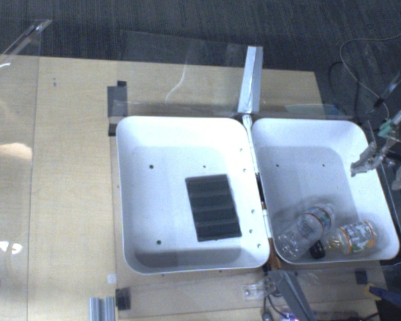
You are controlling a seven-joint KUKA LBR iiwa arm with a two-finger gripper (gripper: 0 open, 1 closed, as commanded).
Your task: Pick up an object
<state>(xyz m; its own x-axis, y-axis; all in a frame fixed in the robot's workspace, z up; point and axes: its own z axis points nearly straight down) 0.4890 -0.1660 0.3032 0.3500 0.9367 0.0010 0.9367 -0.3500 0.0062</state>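
Observation:
A black ribbed rectangular block point(214, 208) lies flat in the middle of the left bin point(140, 179). In the right bin point(301, 149), at its near right corner, lie two clear plastic bottles side by side. One bottle point(305, 228) has a black cap point(317, 249). The other bottle point(354, 237) carries an orange and yellow label. My gripper point(364, 160) shows as a small grey part at the right bin's right rim, above and behind the bottles and apart from them.
A grey metal post point(251, 79) stands at the back where the two bins meet. Clear plastic sheets point(13, 152) cover the wooden bench on the left. Cables point(371, 65) hang at the far right.

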